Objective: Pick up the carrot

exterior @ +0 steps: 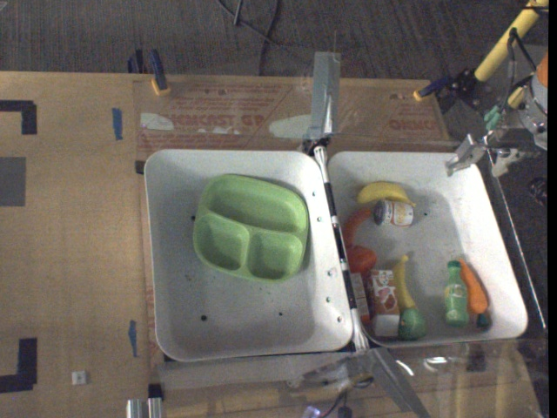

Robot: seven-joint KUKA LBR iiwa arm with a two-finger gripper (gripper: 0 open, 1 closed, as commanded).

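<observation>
The tan surface (78, 259) carries two white bins side by side; left bin (174, 320); right bin (500, 259); blue tape marks (117, 123).

Dim, soft focus, yellowish cast, faint shadows

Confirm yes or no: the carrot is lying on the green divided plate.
No: the carrot lies in the right bin beside a green bottle, while the green plate sits in the left bin.

We see the grey arm's gripper (477, 151) cut off at the right edge, its fingers too small for us to judge; the small jar's label (399, 213) blurs.
</observation>
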